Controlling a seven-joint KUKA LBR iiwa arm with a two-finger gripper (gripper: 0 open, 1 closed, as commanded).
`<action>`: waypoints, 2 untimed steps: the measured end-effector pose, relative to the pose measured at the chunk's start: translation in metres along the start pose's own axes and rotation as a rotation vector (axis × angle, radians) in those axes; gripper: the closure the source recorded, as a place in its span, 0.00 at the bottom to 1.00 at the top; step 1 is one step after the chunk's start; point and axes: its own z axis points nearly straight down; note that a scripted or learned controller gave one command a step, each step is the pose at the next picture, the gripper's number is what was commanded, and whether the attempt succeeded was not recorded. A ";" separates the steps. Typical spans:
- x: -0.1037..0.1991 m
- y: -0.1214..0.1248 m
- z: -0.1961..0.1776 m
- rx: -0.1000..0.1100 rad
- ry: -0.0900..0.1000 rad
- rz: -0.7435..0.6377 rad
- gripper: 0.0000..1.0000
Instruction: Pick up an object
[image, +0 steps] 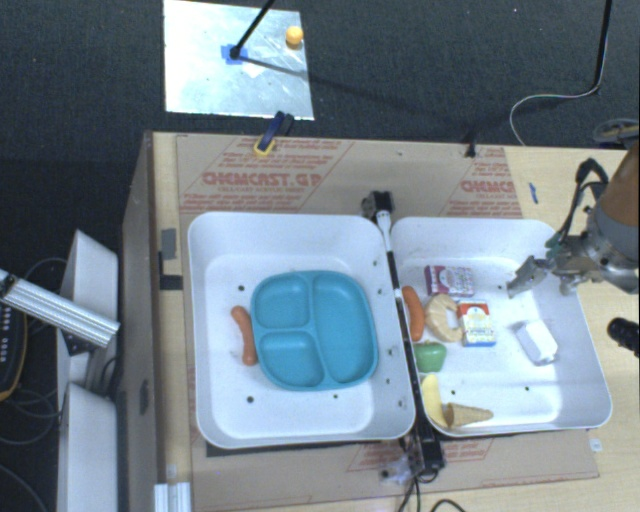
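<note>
Your hand hovers with fingers spread, gripping nothing; bring it straight down over the small white rectangular block, clear of the bin wall.

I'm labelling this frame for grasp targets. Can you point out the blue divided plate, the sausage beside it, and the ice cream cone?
blue divided plate (313, 329): camera view, on the ridge between its compartments.
sausage (245, 334): camera view, mid-length, left bin.
ice cream cone (468, 413): camera view, middle of the cone, right bin's near edge.
</note>
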 end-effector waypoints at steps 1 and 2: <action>0.068 0.008 0.070 0.003 0.002 -0.001 0.00; 0.055 0.005 0.104 0.002 0.000 0.001 0.00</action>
